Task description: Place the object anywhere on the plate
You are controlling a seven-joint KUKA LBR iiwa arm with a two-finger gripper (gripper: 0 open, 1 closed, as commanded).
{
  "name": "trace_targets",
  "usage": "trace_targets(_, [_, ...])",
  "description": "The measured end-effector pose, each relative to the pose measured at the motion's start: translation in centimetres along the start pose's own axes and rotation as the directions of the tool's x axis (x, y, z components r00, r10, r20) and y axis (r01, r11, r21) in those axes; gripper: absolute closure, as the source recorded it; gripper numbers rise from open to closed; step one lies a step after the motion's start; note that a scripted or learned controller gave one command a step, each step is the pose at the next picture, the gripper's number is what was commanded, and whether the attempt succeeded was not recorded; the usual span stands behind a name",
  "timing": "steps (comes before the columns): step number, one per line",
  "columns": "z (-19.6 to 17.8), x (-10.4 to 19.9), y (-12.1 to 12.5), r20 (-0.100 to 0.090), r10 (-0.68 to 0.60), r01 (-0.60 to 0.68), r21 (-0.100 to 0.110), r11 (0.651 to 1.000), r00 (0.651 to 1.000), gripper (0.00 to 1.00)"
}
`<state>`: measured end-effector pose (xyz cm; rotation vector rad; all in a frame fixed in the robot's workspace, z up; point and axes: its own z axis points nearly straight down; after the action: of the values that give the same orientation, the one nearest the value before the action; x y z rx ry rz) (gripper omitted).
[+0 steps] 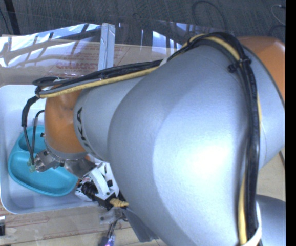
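The gripper [41, 163] hangs low over the plate [22, 169], its metal base showing just under the arm's orange band [61, 122]. From where I stand, I cannot tell whether it is wide or narrow, or whether it carries anything; the wrist hides its underside. The plate lies directly beneath it, and I cannot tell if the two touch. It is a glossy turquoise dish with rounded corners and a raised rim, shallow, lying flat. It sits in the left bin [9, 111], towards the near wall, with bare white floor behind it. Black and yellow cables [102, 77] run along the top of the arm [189, 137], whose grey bulk covers the rest of the bench [40, 222]. A clear, shiny sheet [45, 42] stands behind the bin.
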<state>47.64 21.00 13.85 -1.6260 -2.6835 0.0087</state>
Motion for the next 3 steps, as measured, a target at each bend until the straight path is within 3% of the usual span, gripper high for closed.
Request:
trace_targets(1, [-14.4, -6.1, 4.9, 0.002, -0.125, 0.125, -0.005, 0.992, 0.992, 1.00])
trace_targets(2, [2.9, -2.5, 1.7, -0.002, -0.049, 0.049, -0.013, 0.999, 0.999, 1.00])
trace_targets(3, [-3.9, -8.3, -1.0, 0.000, -0.094, 0.094, -0.003, 0.996, 0.996, 1.00])
